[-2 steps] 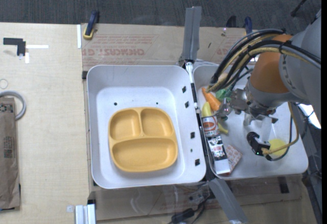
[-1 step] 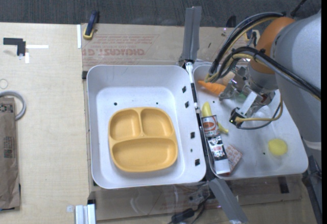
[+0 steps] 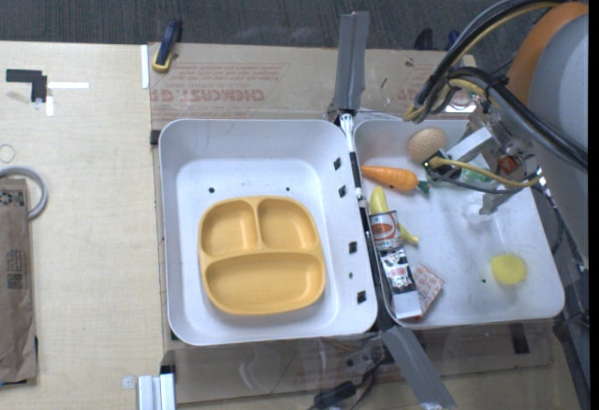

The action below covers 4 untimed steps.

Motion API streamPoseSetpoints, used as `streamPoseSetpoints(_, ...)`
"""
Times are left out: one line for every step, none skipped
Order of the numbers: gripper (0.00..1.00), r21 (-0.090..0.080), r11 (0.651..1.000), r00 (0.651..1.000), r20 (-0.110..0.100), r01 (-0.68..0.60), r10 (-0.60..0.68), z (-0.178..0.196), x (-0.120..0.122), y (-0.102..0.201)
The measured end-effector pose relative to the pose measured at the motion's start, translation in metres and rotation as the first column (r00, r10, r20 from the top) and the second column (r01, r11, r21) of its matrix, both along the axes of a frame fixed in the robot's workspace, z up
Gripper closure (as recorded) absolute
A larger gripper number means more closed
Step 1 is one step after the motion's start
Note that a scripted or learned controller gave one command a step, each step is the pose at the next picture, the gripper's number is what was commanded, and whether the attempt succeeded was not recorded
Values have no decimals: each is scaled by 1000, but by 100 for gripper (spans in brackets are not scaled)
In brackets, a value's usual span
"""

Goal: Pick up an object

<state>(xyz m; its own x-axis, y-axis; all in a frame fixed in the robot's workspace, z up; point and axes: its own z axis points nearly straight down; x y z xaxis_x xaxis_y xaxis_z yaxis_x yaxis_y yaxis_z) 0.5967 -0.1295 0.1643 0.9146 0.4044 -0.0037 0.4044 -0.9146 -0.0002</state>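
The right bin (image 3: 524, 305) holds a toy carrot (image 3: 389, 177), a tan egg-shaped object (image 3: 427, 143), a small yellow round piece (image 3: 508, 269), a yellow banana-like piece (image 3: 379, 203), a labelled tube (image 3: 391, 260) and a flat patterned packet (image 3: 429, 285). My gripper (image 3: 468, 181) hangs over the back of this bin, just right of the carrot and the egg. Its two grey fingers (image 3: 465, 149) stand apart, so it is open. A dark green and yellow strip (image 3: 459, 172) lies between them; I cannot tell what it is.
The left bin (image 3: 178, 212) carries a yellow divided plate (image 3: 262, 255). A raised divider (image 3: 360, 212) separates the bins. Black and yellow cables (image 3: 468, 52) loop above the right bin's back edge. A brown bag (image 3: 14, 277) lies on the bench at far left.
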Motion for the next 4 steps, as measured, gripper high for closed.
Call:
streamPoseSetpoints(0, -1, 978, 978, 0, 211, -211, 20, 33, 31)
streamPoseSetpoints(0, 0, 987, 987, -1, 162, -162, 27, -27, 51)
streamPoseSetpoints(0, -1, 977, 977, -1, 211, -211, 162, -23, -24)
streamPoseSetpoints(0, 0, 989, 989, -3, 148, -148, 79, 16, 6)
